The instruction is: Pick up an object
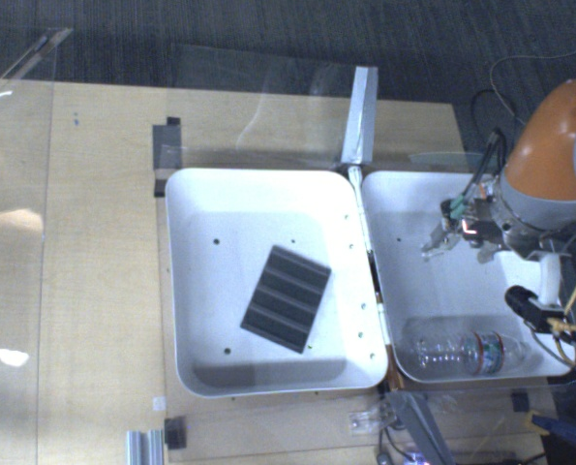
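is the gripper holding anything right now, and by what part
Nothing shows between the fingers of the gripper. The clear bottle lies apart near the right bin's front wall.

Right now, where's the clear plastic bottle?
The clear plastic bottle lies on its side along the near wall of the right bin, below the gripper.

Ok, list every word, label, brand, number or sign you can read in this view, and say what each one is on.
No text can be read in this view.
Clear plastic bottle in the right bin: it has a darker band like a label, too blurred to read.
Dark ribbed block in the left bin: just grooves, no print visible.
End effector and arm: no legible markings.
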`<state>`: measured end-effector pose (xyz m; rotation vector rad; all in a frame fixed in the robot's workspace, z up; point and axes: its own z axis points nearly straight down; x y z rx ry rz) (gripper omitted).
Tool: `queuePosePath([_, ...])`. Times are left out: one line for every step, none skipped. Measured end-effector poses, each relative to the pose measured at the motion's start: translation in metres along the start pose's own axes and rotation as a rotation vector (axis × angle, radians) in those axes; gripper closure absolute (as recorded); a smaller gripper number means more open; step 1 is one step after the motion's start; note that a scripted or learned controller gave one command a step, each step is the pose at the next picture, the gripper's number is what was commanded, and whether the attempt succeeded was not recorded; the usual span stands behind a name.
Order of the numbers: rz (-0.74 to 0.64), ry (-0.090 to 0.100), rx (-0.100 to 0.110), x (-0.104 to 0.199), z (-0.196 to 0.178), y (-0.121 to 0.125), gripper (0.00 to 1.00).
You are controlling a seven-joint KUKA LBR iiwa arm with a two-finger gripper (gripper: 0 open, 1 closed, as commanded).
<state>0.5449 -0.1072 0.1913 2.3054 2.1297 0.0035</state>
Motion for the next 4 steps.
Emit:
queuePosePath([-0.060,-0.001,-0.001,-0.084,-0.001,0.018,0.00])
queuePosePath([0.019,0.001,-0.007,0.002,0.102,0.031,0.00])
queuePosePath([-0.074,0.001,-0.004,0.025,0.105,0.105,0.00])
queuePosePath([-0.084,0.000,-0.002,-0.050,0.058,0.034,0.00])
